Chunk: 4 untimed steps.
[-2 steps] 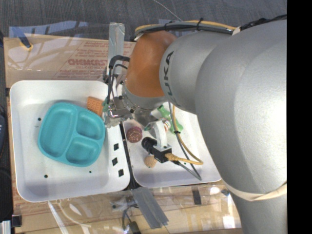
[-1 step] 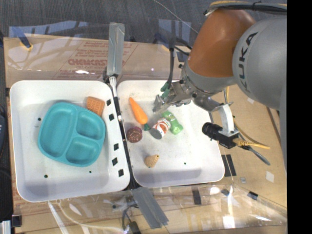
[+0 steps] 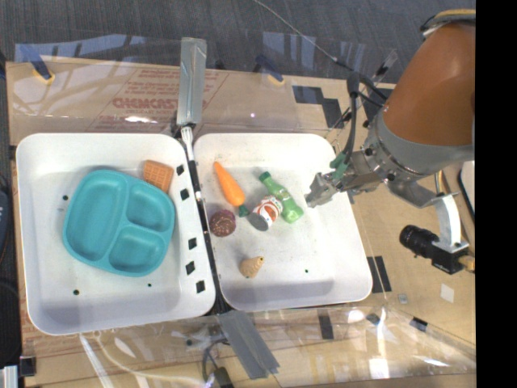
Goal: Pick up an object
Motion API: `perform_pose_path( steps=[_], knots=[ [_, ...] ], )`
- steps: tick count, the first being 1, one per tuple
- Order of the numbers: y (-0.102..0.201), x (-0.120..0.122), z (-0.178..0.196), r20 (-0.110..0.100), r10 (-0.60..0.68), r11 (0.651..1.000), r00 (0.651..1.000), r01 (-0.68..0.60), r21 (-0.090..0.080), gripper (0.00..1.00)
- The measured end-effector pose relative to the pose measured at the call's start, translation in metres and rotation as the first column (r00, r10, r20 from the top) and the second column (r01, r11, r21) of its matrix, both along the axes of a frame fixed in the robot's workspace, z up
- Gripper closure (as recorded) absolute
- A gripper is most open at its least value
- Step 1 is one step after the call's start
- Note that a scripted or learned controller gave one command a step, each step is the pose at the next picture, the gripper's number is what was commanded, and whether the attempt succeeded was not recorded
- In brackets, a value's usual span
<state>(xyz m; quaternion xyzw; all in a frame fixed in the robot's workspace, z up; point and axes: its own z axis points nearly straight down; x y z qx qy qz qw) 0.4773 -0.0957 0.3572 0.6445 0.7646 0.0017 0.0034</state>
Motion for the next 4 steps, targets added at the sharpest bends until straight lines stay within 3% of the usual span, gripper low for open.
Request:
perform_pose_path(
  steps=[1,2,3,4],
  knots=[
    [-0.078,0.008,-0.048,-0.012,-0.137,0.991,0.991,0.137,0.001,1.0],
    [-0.115,0.0,-0.059,-0.009,-0.508,0.861,0.861,0.508,0.0,1.0],
    [-0.007,0.016,-0.106,-0.015,-0.802,0.598,0.598,0.802,-0.001,1.0],
    [-0.061,0.015,-0.07,-0.009,-0.951,0.309,0.309,0.951,-0.002,1.0]
  ],
)
